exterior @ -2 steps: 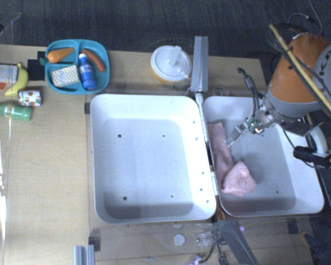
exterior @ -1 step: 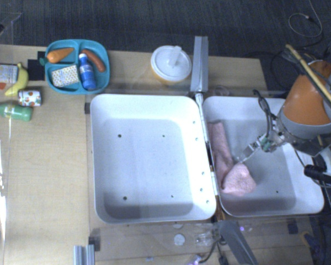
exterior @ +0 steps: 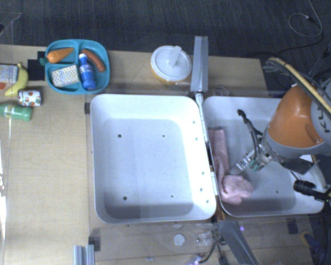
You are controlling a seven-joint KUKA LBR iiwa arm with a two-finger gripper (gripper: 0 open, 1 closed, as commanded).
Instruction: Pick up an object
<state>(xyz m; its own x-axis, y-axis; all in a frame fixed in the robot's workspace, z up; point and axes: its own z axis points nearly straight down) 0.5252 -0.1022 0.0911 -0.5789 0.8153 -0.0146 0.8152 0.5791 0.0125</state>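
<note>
A pink cloth (exterior: 225, 167) lies in the right bin (exterior: 276, 197), along its left wall, stretched from mid-height of the frame down to a bunched lump near the bin's lower left corner. The pincer (exterior: 250, 163) sits just to the right of that lump, at lower right of centre, close to the cloth's upper edge; whether it is spread or closed cannot be told, and nothing can be seen held in it. Above it rises the arm's orange band (exterior: 295, 120) at the right of the frame.

The left bin (exterior: 149, 153) fills the middle of the frame. On the tabletop (exterior: 38, 175), at upper left, a blue divided tray (exterior: 102, 65) holds toy food and a blue bottle (exterior: 86, 72). Left of it lie a yellow banana (exterior: 17, 80), a small can (exterior: 29, 97) and a green bottle (exterior: 12, 111). A round white lid (exterior: 171, 62) rests at upper centre. No writing is legible anywhere.
</note>
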